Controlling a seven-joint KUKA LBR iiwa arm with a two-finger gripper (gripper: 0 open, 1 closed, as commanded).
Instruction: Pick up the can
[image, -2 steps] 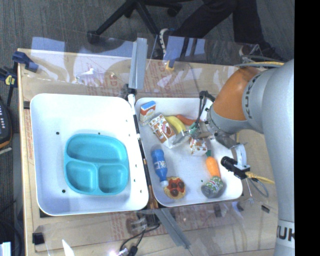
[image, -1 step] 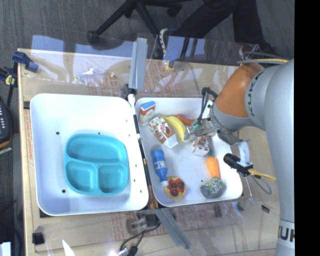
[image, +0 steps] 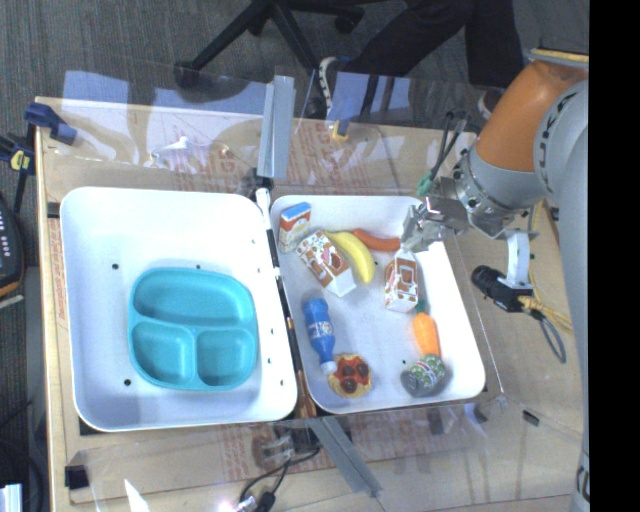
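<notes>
Camera view. My gripper (image: 424, 226) is small and blurred against the right bin (image: 470, 330); I cannot tell whether it is spread or closed. My arm is cut off at the right. The can (image: 424, 376) is grey-green with red marks, label unreadable. It lies on its side well apart from my gripper, nearer the camera, past the carton (image: 401, 282) and the carrot (image: 427, 335).

No readable text, brand, number or sign found anywhere. Printed patches seen on the two small cartons (image: 325, 260) (image: 401, 282), the blue bottle (image: 319, 331) and the can (image: 424, 376), but far too small and blurred to be made out. Faint reddish print on the bench (image: 150, 145) likewise illegible.
</notes>
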